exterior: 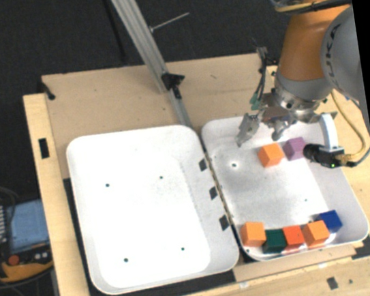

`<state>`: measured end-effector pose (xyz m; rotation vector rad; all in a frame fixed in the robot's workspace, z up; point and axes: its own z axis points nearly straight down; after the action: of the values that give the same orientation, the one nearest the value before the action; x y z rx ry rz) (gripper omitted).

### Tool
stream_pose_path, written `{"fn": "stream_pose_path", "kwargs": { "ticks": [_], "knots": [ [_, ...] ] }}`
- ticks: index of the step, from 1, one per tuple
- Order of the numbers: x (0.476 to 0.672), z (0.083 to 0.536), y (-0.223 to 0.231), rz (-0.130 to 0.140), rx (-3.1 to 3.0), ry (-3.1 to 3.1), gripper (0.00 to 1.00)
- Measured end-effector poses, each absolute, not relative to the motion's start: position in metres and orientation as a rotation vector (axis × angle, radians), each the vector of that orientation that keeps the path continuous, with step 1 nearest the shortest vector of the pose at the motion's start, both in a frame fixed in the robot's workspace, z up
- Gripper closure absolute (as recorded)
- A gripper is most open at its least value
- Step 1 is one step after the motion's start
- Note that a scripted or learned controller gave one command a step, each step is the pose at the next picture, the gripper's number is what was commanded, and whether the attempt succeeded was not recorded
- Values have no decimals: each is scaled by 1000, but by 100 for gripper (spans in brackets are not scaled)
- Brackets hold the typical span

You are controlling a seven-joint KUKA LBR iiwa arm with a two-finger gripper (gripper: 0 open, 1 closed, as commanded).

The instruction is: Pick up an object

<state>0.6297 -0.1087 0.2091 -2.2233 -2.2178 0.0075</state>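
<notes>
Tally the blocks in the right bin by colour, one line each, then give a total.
Orange blocks: 4
Purple block: 1
Green block: 1
Blue block: 1
Total: 7

An orange cube (270,155) and a purple cube (295,147) sit side by side in the right white bin (284,191). Along its near wall lie an orange block (253,233), green block (274,240), two more orange blocks (294,235) (315,232) and a blue block (329,221).

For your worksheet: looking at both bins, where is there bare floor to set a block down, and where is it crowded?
The left bin has bare floor from wall to wall. In the right bin the middle is bare, between the orange block and purple block near the end effector and the crowded row of blocks at the near wall.
</notes>
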Motion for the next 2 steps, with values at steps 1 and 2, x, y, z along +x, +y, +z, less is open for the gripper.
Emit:
{"fn": "stream_pose_path", "kwargs": {
  "ticks": [1,2],
  "knots": [
    [626,147,-115,9,-2223,-2216,0],
    [626,96,-117,5,-2226,-2217,0]
  ]
}}
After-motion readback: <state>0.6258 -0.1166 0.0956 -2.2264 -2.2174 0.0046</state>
